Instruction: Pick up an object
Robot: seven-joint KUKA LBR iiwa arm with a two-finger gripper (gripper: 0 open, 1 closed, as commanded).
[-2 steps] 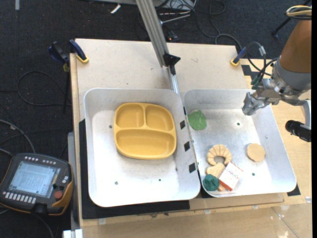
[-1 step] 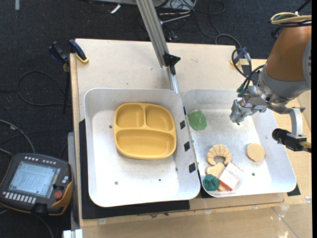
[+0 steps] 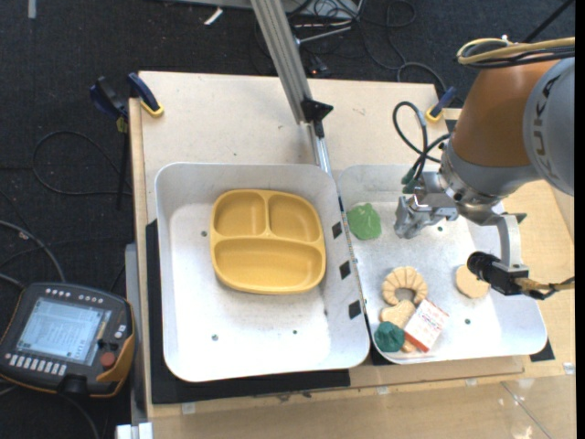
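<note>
Dark carpet surrounds the pale table (image 3: 228,108), which carries two shallow white bins side by side.

Candidate objects all sit in the right bin (image 3: 521,332). A light green piece (image 3: 364,220) lies at its upper left, close to the wall shared with the left bin. A pale ring-shaped piece (image 3: 404,284) lies near the middle of the bin. Just below it is a red-and-white box (image 3: 427,326), tilted, and a dark green piece (image 3: 391,337) touches or nearly touches the box on its left, by the bin's lower rim. A tan round disc (image 3: 472,283) lies to the right of the ring, apart from it, with a black part on a cable just beside its upper right edge.

The gripper (image 3: 416,216) sits over the upper half of the right bin, to the right of the light green piece and above the ring in the view. I see nothing between its fingers, and I cannot tell whether they are parted or closed. None of the five objects looks lifted.

The arm (image 3: 498,108) comes in from the right, its orange band large in the frame, and a black cable (image 3: 407,131) loops beside the wrist.

The left bin (image 3: 183,337) holds a yellow divided plate (image 3: 269,240) with three compartments, lying flat near the bin's centre.

A slanted metal pole (image 3: 283,44) crosses the table's top edge and ends between the bins. Clamps grip the table at the upper left corner (image 3: 142,94) and at the upper right (image 3: 441,103). A teach pendant (image 3: 64,337) lies on the carpet at lower left, with its screen lit.
</note>
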